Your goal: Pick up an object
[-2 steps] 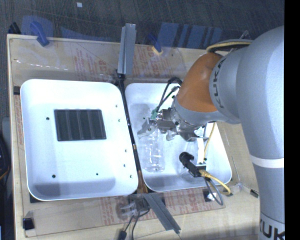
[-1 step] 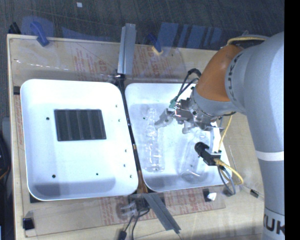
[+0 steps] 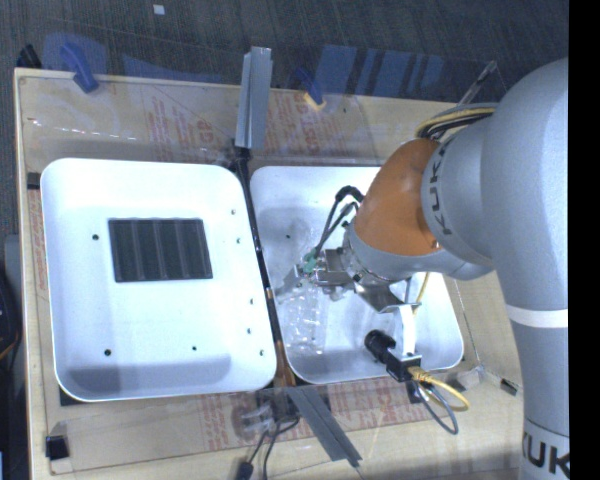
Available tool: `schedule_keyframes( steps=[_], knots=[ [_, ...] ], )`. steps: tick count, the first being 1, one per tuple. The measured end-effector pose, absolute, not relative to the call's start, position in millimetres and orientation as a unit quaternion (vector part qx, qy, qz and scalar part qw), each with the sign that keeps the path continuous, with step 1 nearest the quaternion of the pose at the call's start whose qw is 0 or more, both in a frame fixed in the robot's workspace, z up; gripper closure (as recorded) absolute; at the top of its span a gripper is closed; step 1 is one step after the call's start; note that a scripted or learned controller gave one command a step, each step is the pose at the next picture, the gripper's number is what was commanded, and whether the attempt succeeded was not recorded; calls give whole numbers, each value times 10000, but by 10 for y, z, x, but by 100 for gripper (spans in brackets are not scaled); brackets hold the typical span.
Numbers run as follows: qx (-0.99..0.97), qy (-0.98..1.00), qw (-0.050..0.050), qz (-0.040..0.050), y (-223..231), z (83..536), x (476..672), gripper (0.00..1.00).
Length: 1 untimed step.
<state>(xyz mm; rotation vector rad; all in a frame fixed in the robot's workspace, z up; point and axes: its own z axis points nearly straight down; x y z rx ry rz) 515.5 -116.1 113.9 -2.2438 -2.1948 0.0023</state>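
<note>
— Where's the clear item (image 3: 303,320)?
— In the right bin (image 3: 280,193), by its left wall, toward the counter's (image 3: 130,118) front edge.
— And the claw (image 3: 318,268)?
— Low in that bin, just beside the item on its back side. I can't tell how wide it is or whether it grips anything.
— The left bin (image 3: 70,198)?
— 1 dark ribbed panel (image 3: 160,249) near its middle.

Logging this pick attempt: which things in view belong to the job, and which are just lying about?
Job in hand:
- tool, over the right bin
- clear plastic item, lying in that bin by the tool

Lying about:
- left bin
- dark ribbed panel in it
- blue clamp at the bench's far left corner
</note>
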Motion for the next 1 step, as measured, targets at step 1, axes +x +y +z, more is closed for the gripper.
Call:
schedule_keyframes(
  steps=[1],
  knots=[
    [-7403,-6723,-14,-8,-1111,3340,4912,0]
  ],
)
